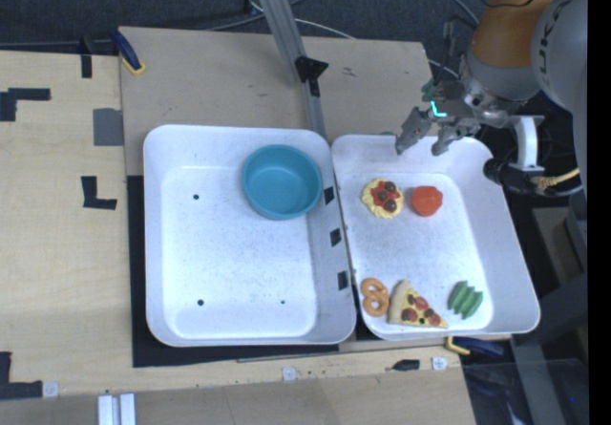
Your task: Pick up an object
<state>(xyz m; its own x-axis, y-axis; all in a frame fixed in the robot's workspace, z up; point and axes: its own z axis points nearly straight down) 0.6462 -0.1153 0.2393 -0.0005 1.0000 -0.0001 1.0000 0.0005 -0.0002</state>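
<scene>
My gripper (425, 139) hangs over the far edge of the right bin (496, 242), its two fingers spread apart with nothing between them. Below it in that bin lie a round toy tart with red berries (383, 198) and a red tomato (426, 201). Near the bin's front edge sit a pretzel (373, 295), a pizza slice (414, 307) and a green pepper piece (465, 299). A blue bowl (281, 181) rests in the far right corner of the left bin (191, 261).
A grey metal pole (279, 22) slants down from the top to the divide between the bins. The arm's orange band (520, 12) and grey wrist fill the upper right. Cables run along the back of the bench.
</scene>
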